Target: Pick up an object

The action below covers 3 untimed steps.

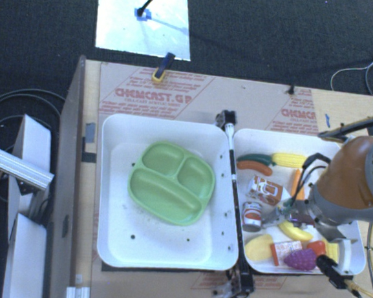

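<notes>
Arm low over right bin [358, 257] at frame lower right, claw [283, 215] state can't tell, crowded toys — banana [294, 232], can [252, 216], grapes [305, 258] — so likely miss or double grab

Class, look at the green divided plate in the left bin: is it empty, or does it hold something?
Empty. The green divided plate lies flat in the left bin, and all its compartments show bare green.
</notes>
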Each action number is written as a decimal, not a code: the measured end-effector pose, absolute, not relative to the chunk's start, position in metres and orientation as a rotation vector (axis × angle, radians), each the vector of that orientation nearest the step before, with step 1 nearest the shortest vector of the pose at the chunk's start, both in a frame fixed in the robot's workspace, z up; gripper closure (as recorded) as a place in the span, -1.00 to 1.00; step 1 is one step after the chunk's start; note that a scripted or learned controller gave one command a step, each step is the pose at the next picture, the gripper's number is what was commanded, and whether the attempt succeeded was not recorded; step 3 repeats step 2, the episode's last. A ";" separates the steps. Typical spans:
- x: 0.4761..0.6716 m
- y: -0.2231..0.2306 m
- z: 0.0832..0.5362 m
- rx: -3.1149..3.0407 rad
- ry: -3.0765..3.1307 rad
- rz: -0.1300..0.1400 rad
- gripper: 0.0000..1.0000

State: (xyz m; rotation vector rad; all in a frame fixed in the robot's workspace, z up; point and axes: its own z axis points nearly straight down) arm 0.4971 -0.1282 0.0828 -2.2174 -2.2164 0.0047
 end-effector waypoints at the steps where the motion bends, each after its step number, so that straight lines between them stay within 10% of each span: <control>1: 0.500 -0.128 0.098 -2.222 -2.223 -0.002 1.00; 2: 0.579 -0.052 0.190 -2.212 -2.246 -0.020 1.00; 3: 0.579 -0.052 0.190 -2.212 -2.246 -0.020 1.00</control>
